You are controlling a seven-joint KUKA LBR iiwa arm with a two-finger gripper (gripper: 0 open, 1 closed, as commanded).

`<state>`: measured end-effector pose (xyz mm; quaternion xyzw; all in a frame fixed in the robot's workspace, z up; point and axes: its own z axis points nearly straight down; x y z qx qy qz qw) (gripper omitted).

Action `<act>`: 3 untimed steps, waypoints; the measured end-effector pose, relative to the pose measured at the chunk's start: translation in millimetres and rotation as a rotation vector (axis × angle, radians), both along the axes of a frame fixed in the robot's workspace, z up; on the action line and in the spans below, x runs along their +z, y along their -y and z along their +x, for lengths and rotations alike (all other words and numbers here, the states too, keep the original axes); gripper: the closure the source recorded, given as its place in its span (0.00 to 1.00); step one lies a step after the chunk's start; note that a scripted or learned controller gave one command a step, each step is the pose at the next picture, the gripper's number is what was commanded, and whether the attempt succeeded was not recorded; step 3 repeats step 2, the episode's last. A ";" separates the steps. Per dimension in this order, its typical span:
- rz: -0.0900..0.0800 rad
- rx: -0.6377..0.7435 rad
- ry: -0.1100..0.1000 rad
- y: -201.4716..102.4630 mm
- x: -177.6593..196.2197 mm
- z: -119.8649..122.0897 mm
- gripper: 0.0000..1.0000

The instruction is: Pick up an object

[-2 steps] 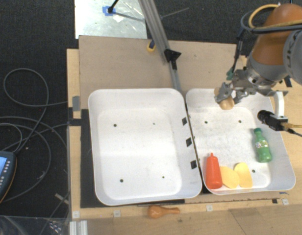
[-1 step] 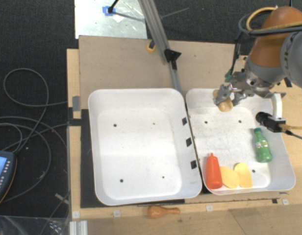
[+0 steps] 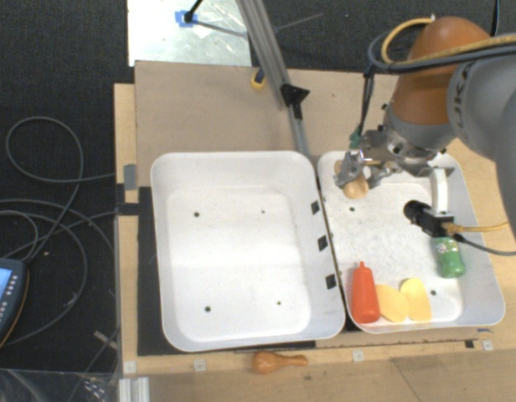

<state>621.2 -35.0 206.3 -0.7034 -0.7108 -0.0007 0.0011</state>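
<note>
Camera view | gripper (image 3: 352, 172) pinching tan object (image 3: 355, 189) | red bottle (image 3: 363, 292), green bottle (image 3: 449, 257) well apart

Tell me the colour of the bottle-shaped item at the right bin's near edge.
Red-orange bottle, beside two yellow pieces, clear in the camera view.

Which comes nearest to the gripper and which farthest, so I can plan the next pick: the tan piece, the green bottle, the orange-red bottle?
From the gripper, in the camera view:
1. Tan piece, directly under the fingers at the right bin's far left corner.
2. Green bottle, by that bin's right wall.
3. Orange-red bottle, at the near left; close to the green bottle's rank.
</note>
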 end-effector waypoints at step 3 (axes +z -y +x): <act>0.001 0.001 0.002 -105.2 20.9 -32.4 1.00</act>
